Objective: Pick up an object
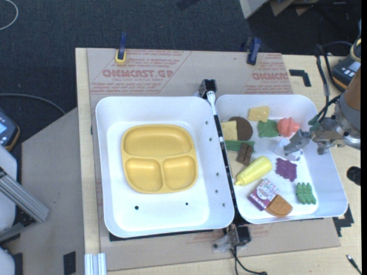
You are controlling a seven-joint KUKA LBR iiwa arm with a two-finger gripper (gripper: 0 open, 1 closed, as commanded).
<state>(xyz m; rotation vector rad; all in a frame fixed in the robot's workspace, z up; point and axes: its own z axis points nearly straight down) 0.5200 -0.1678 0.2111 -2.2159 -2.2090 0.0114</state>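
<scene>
While the arm reaches in from 3 o'clock, the nearest items sit along the near edge of the right bin (331, 206): an orange-brown bread-slice toy (279, 205) at about 6 o'clock of that bin, touching a small purple-and-white packet (262, 192) just behind it, and a green ridged toy (305, 193) toward 4 o'clock. Next back, a yellow squeeze-bottle toy (253, 171) lies tilted near the bin's left side, with a purple grape-like toy (286, 168) to its right. A small brown chocolate-bar piece (245, 153) rests on a flat green strip (236, 145) by the divider. Gripper (297, 144) hangs over the bin at about 3 o'clock from centre, fingers pointing left; nothing visible between them, and can't tell if they're spread or closed. Farther back: a brown round cookie (243, 128) overlapping a pale yellow cheese wedge (229, 130), a green leafy toy (267, 129), a pink-orange toy (288, 125) beside it, and a yellow block (258, 114) at 12 o'clock. Left bin (109, 125) holds a yellow three-compartment plate (159, 157), roughly centred. Both bins sit on a cardboard sheet (149, 67) with red print, held by two clamps, yellow-tipped (121, 50) at the far left and blue (253, 49) at the far right.
</scene>
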